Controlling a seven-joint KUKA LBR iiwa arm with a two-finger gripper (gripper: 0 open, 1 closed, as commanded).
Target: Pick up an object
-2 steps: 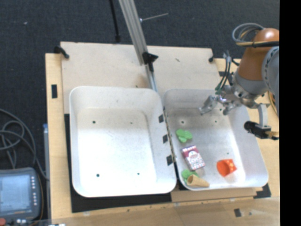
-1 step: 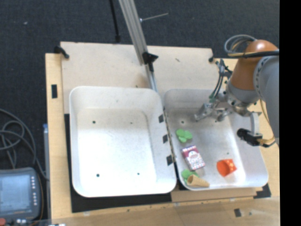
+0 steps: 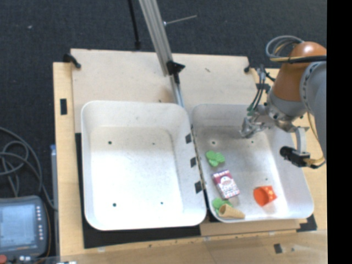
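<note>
The gripper [image 3: 248, 128] is hanging low over the far part of the right bin [image 3: 300, 199], near that bin's back wall, and how wide it is standing cannot be told from this view; nothing is showing in its grasp. The grey arm [image 3: 291, 100] is reaching in from the right, its orange band [image 3: 297, 70] sitting above the wrist, with the wrist turned down toward the bin floor and cables looping off its upper side. Well apart from the gripper, toward the near side of the same bin, the candidates are lying: a green piece [image 3: 215, 158] nearest to it, a small red-and-white carton [image 3: 226, 183] just beyond that, an orange cup [image 3: 264, 195] off toward the right wall, and a cone-shaped item [image 3: 228, 210] against the near rim. To do this step well, the arm is likely needing to travel toward the near side, centre over one object that stands clear of its neighbours, and align the gripper across the object's narrow side before descending; the cone beside the rim looks the riskiest choice. The left bin [image 3: 91, 147] is sitting beside it on the desk [image 3: 121, 73].
</note>
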